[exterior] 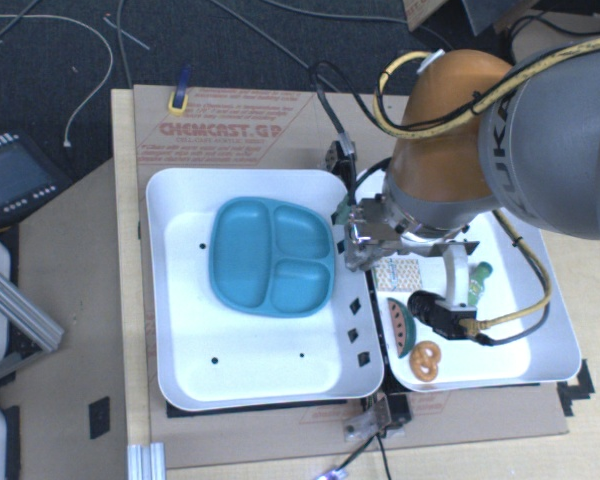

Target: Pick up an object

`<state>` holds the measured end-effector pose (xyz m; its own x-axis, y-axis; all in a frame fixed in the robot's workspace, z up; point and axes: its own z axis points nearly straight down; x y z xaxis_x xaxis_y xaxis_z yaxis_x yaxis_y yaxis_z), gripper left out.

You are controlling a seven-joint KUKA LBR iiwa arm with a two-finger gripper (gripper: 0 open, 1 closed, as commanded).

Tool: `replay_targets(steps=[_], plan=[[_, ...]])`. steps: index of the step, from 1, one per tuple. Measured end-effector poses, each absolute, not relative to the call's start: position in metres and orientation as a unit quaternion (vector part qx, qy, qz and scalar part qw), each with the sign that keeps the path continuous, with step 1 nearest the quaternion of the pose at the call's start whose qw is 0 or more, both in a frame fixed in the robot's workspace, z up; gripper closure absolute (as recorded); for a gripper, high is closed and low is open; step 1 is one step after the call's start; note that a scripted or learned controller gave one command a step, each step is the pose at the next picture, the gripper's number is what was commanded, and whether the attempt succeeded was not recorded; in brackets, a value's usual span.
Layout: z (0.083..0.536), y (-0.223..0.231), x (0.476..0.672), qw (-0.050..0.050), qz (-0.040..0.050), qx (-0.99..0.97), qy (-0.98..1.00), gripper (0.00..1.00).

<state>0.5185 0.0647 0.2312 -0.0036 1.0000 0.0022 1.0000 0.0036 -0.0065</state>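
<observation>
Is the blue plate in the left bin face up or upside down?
Face up: the blue plate lies flat in the left bin, its three hollow compartments open to the camera, with nothing in them.

Red print on the brown sheet [230,118] reads roughly "CHEMCAST GP"; its smaller lines are illegible.

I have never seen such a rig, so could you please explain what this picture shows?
One camera looks down at a slant on a bench with two white bins. The big grey and orange shape is a robot arm reaching in from the right; its gripper hangs by the divide between the bins. The left bin holds a blue divided plate. The right bin holds a watermelon slice, a pretzel, a patterned square and something green. Whether the gripper holds anything, I cannot tell.
</observation>
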Motion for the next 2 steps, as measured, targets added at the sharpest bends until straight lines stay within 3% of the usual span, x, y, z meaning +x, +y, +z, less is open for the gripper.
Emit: replay_targets(steps=[1, 2], plan=[[0.219, 0.091, 0.499, 0.003, 0.0014, -0.706, -0.708, 1.0], [0.227, 0.092, 0.518, 0.0, -0.0006, -0.707, -0.707, 1.0]])
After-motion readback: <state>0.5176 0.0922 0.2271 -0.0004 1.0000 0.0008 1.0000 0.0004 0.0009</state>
